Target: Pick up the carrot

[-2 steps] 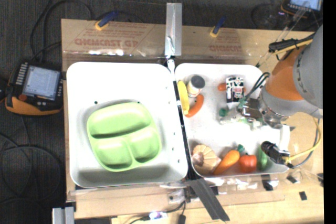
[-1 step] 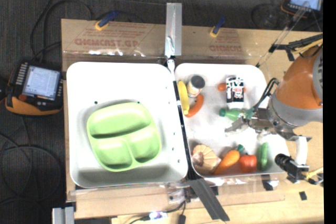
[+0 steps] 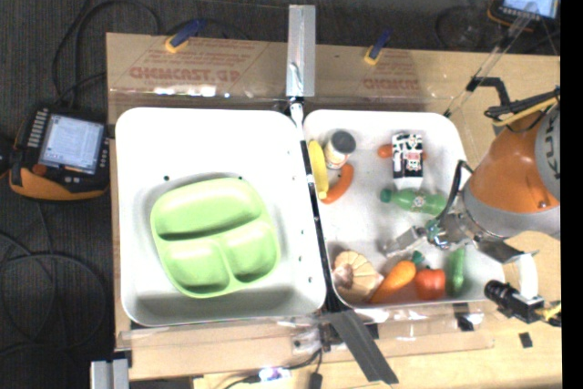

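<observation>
Reaching in from the right, the arm has its gripper (image 3: 421,237) low over the right bin (image 3: 364,125), about mid-depth, with the orange band just behind at the bin's right wall. Pincer state: cannot tell, since the metal parts at the tip blur into the white floor. Nothing is visibly held. Target: the carrot (image 3: 394,280), orange and tapered, lying on its side at the near edge of the right bin, thick end up toward the gripper, thin end pointing near-left. It is crowded: a tan shell-like toy (image 3: 353,271) touches it on the left, a red tomato-like piece (image 3: 430,283) sits just beside it on the right, and a dark green vegetable (image 3: 456,269) lies further right. A green bottle (image 3: 414,199) lies far of the gripper, and a second orange piece (image 3: 339,185) sits by the divider next to a yellow banana (image 3: 316,167); not to be mistaken for the target. The left bin (image 3: 127,196) holds a green divided plate (image 3: 214,235). Judgement: the approach is not yet over the carrot; the tip needs to shift nearward and slightly left. To grasp well, straddle the carrot across its width near the thick middle, descend between the shell and the red piece without nudging either, and mind the near wall
</observation>
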{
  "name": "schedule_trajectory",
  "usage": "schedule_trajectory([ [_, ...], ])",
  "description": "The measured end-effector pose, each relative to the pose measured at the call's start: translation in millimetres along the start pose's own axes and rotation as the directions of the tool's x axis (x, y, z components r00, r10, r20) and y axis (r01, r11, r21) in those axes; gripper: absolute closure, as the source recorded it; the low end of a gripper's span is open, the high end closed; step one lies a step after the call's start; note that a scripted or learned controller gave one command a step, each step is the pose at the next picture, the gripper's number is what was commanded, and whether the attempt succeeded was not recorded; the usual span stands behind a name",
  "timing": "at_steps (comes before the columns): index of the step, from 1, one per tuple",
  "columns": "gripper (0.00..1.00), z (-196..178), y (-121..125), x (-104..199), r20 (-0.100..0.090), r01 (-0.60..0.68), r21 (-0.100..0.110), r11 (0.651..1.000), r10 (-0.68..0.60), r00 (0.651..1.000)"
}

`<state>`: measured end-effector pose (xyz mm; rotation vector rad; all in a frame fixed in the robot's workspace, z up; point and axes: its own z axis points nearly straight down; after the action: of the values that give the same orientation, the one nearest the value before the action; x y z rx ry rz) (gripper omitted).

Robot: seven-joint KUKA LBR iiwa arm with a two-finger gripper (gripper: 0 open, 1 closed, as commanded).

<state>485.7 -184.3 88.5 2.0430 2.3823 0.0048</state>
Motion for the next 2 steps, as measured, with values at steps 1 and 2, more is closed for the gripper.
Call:
schedule_trajectory([
  [1,0.00,-1,3,10,0.011,0.216,-0.004,0.976,-0.216,0.976],
  [2,0.00,-1,5,20,0.013,0.409,-0.003,0.912,-0.409,0.912],
])
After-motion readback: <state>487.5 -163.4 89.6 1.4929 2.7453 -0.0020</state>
